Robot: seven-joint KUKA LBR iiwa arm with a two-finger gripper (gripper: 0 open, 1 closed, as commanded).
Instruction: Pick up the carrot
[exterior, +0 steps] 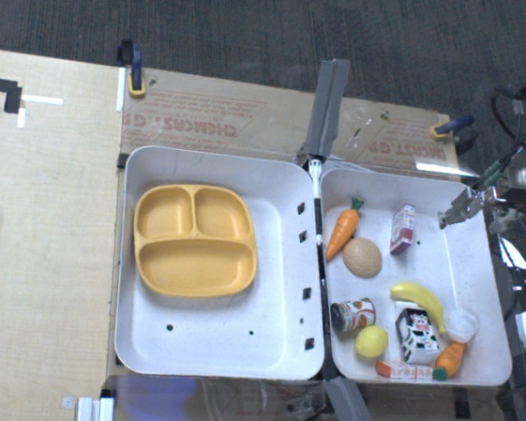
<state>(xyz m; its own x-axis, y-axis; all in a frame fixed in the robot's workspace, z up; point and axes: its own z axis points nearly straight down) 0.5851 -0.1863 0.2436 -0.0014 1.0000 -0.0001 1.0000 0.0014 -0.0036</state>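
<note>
The carrot (341, 233) is orange with a green top. It lies at the upper left of the right bin (483, 268), close to the divider, with its leafy end pointing away from the camera. A second, smaller orange carrot-like piece (449, 358) sits at the bin's front right corner. My gripper (461, 210) hangs over the bin's upper right corner, well to the right of the carrot and apart from it. The arm behind it reaches in from the right edge.
The right bin also holds a tan ball (362, 258), a pink-white packet (402, 228), a banana (420, 298), a small can (355, 314), a lemon (372, 342) and a cow-patterned carton (417, 334). A yellow divided plate (195, 240) lies in the left bin (229, 343).
</note>
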